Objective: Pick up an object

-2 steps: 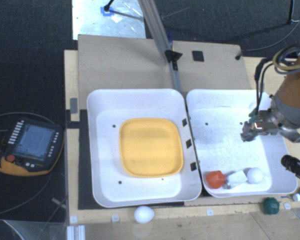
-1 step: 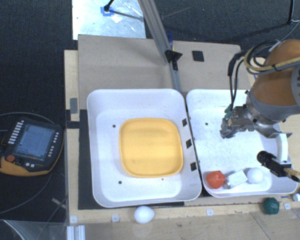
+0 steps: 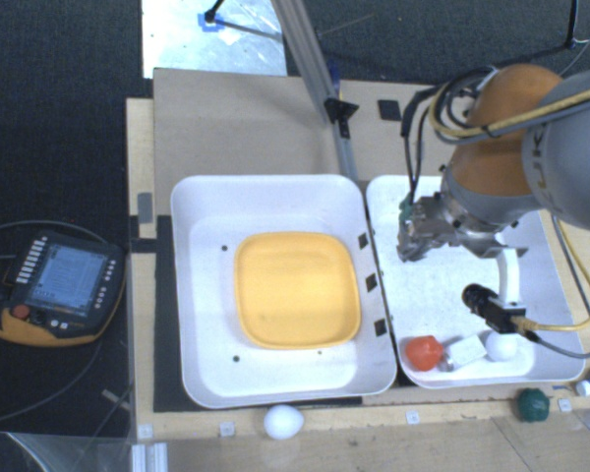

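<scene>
- Dark carpet surrounds a tan desk (image 3: pixel 246 126) bearing two shallow white bins: left bin (image 3: pixel 192 293) with a yellow square plastic plate (image 3: pixel 298 288); right bin (image 3: pixel 393 264) with the loose items.
- Candidate objects: small red-orange ball (image 3: pixel 424 352), small white block (image 3: pixel 466 351) and white ball (image 3: pixel 501 345), all near the right bin's front edge.
- Step judged: descent over a target. Advice: centre above the red-orange ball, keep clear of the bin wall, and close only once low.
- Arm: grey, orange-banded, reaching from the right; hand (image 3: pixel 413 249) points down over the right bin's bare left part, well apart from the items.
- Hand state: opening cannot be told; nothing visible in it.
</scene>
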Motion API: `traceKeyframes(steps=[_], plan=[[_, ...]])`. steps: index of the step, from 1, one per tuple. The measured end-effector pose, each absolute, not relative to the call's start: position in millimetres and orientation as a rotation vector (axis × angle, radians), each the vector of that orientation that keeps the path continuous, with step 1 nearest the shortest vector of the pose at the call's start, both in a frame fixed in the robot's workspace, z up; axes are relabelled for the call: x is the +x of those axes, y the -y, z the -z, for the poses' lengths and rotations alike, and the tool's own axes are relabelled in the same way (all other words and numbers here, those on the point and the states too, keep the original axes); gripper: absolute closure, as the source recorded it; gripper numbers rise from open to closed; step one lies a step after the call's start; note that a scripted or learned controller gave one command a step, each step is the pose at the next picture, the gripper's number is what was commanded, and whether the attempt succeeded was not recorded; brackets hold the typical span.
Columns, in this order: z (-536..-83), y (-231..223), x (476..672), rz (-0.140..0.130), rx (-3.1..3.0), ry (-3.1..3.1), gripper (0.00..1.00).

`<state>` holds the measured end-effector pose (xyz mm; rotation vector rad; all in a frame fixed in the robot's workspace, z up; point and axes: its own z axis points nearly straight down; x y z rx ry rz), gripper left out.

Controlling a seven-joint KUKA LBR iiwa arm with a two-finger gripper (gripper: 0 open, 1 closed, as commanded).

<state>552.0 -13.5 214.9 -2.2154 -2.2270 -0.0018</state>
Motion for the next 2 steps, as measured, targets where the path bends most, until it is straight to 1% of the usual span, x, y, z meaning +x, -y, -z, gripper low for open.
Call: traceKeyframes(steps=[2], plan=[[-230,-97,590.9,0.004,-2.216,2.227,1.00]])
